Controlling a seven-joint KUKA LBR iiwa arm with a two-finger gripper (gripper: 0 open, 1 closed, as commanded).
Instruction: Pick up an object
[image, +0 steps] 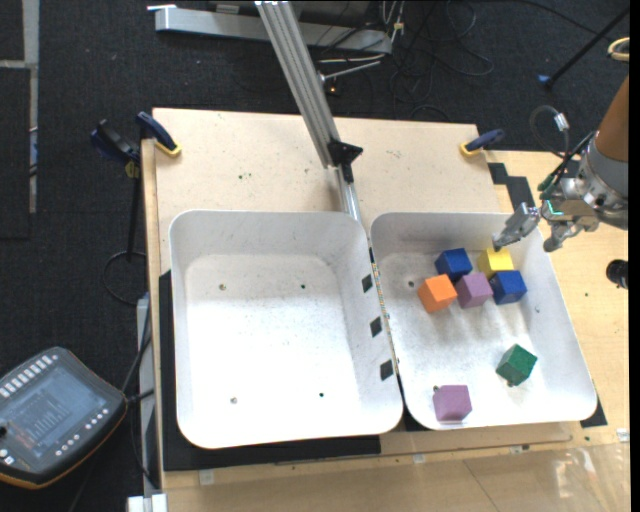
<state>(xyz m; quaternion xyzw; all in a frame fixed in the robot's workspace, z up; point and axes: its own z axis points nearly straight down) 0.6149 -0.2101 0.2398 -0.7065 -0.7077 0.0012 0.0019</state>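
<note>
Dark carpet (70, 90) strewn with cables surrounded the pale worktop (250, 160), where two white bins sat side by side. Small blocks lay in the right bin (560, 330), a yellow block (497, 262) among them. Above its far edge, the jaws (533, 232) stood apart, holding nothing.

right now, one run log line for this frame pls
gripper open, above right bin far edge | nothing held | nearest: yellow cube | left bin: no cubes
</note>
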